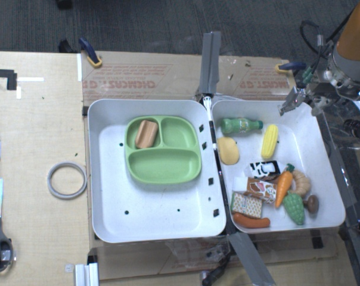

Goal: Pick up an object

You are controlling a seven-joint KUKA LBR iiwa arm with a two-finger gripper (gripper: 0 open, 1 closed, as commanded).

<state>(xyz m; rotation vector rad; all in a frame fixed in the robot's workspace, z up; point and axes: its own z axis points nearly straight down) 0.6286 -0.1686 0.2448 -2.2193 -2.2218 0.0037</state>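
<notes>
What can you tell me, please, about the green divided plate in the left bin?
The green three-compartment plastic plate lies flat in the upper middle of the left white bin. It has two small compartments at the top and one wide one below. A tan bread-like piece rests in the top-left compartment; the other two hold nothing. Nothing else touches it.

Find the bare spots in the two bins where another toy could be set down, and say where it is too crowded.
Left bin: open floor in front of the green plate, and a strip to its left. Right bin: bare floor at the far right corner, behind the corn, below the claw. Crowded: the near right, around the carrot and sausage.
</notes>
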